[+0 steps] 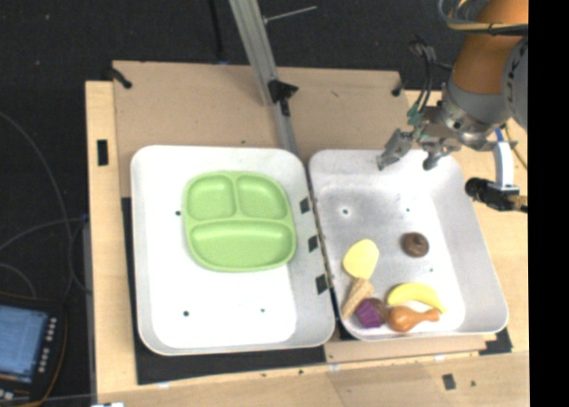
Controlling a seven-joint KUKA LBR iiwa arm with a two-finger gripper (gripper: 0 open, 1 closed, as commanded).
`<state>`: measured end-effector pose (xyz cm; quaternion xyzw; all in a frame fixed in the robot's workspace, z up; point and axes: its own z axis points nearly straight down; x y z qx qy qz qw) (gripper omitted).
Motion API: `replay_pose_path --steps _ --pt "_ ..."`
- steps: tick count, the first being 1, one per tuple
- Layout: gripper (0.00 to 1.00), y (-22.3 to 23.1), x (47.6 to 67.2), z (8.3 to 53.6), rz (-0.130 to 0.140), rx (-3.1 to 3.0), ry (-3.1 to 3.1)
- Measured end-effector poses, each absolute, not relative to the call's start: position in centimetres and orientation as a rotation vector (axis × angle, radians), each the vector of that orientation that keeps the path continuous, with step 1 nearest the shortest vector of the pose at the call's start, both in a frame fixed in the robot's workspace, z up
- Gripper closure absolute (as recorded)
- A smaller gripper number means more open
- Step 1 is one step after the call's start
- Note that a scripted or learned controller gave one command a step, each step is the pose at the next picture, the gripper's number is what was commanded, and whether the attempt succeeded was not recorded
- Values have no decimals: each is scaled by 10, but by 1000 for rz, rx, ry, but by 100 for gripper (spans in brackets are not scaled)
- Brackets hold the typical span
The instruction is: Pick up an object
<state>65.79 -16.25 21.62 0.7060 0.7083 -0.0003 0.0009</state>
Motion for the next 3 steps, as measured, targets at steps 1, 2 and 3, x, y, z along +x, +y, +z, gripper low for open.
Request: replay_pose_path --steps 1,2,3 --pt "0 -163 658 216 -2 2215 2225" --pt "0 -162 654 174 -5 2221 2223" --pt "0 -155 648 117 -5 2220 2225"
